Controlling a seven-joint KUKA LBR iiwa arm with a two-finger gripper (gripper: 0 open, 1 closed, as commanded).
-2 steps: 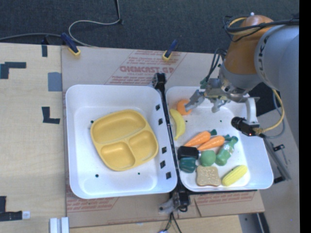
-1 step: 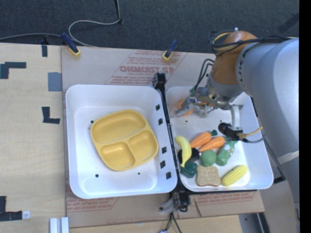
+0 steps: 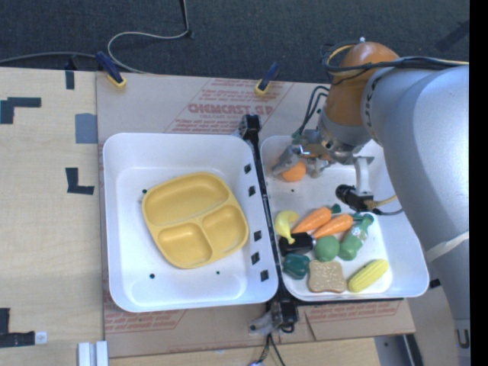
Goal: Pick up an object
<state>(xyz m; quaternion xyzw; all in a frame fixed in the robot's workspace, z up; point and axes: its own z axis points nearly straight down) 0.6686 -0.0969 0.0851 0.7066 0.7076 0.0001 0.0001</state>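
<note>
My gripper (image 3: 299, 162) hangs over the far left corner of the right bin (image 3: 396, 250). Its fingers are spread, open, and a small orange fruit (image 3: 293, 173) lies on the bin floor right at their tips, touching or nearly touching the left finger (image 3: 284, 161). I see nothing lifted between them. Closer to the front lie two carrots (image 3: 322, 220), a yellow fruit (image 3: 285, 223), a round green piece (image 3: 326, 248), a dark green pepper (image 3: 296, 264), a slice of toast (image 3: 328, 276) and a corn cob (image 3: 367, 274).
The left bin (image 3: 122, 204) holds a yellow divided plate (image 3: 194, 218). A black divider (image 3: 256, 197) runs between the bins. The grey arm (image 3: 427, 151) covers the right bin's right side. A black cable fitting (image 3: 349, 197) hangs beside the carrots.
</note>
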